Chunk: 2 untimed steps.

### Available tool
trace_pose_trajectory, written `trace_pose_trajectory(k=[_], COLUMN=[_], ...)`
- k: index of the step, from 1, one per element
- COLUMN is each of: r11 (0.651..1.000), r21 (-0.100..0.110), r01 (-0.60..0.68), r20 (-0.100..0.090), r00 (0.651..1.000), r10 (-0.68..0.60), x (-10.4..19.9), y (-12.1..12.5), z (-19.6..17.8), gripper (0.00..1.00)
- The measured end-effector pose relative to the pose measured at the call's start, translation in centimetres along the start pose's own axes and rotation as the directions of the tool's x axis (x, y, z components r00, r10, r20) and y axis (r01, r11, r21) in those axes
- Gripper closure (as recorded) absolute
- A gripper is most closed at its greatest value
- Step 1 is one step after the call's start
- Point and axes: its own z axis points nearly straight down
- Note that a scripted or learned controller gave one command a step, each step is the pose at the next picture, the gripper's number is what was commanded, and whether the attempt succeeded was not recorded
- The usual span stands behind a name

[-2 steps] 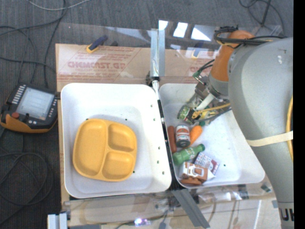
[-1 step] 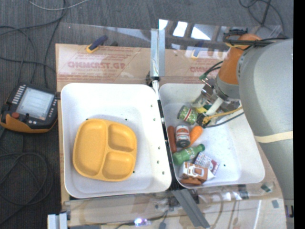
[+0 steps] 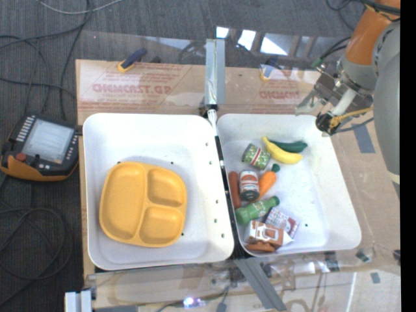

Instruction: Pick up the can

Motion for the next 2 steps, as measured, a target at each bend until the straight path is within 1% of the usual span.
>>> trace_pose_trajectory(k=[1,2], r11=[0.998,0.988], r21=[0.0,-0.002], r01=[0.061,0.155], r20=[0.002,0.001], r00=[0.998,0.988], r10=[-0.061,-0.155], x=[-1.9,-0.6], y=[2.1,0.6], z=[2.5,-1.7], gripper=[1.0,1.0])
